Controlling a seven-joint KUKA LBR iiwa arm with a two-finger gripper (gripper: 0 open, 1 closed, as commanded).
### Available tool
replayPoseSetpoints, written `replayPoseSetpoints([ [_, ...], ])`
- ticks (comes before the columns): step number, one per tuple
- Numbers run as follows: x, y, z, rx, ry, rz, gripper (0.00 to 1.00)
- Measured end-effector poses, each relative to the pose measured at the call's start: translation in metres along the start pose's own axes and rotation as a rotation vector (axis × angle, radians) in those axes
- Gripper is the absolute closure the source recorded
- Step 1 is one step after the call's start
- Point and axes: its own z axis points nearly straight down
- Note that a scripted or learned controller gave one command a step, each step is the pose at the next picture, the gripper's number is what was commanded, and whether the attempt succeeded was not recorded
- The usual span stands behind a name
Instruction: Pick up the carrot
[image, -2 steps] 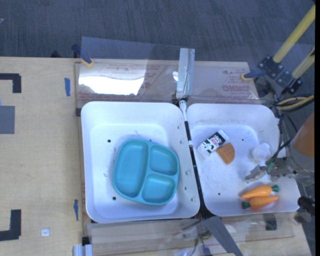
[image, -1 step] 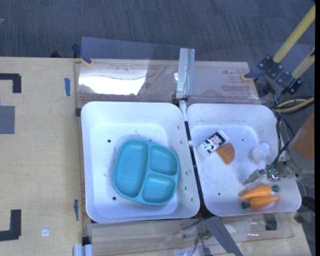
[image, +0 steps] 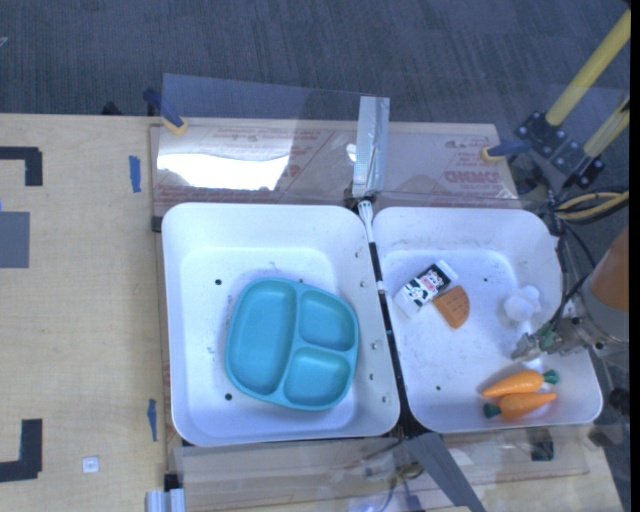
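Fingers of the gripper (image: 536, 344) are too small and blurred here to tell whether they are parted or closed; nothing is seen between them. It hangs low at the right side of the right white bin (image: 470, 235), just above two orange toy carrots with green tops (image: 518, 392) lying side by side near that bin's front right corner. A teal divided plastic plate (image: 290, 345) sits in the left white bin (image: 200, 240).

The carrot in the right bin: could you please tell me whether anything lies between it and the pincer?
Nothing visible does. The pincer hangs just above the carrot, with bare bin floor between them.
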Motion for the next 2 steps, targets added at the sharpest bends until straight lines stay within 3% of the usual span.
replayPoseSetpoints([
  [1,0.002,0.000,0.001,0.003,0.005,-0.002,0.00],
  [2,0.003,-0.003,0.011,0.007,0.004,-0.188,0.00],
])
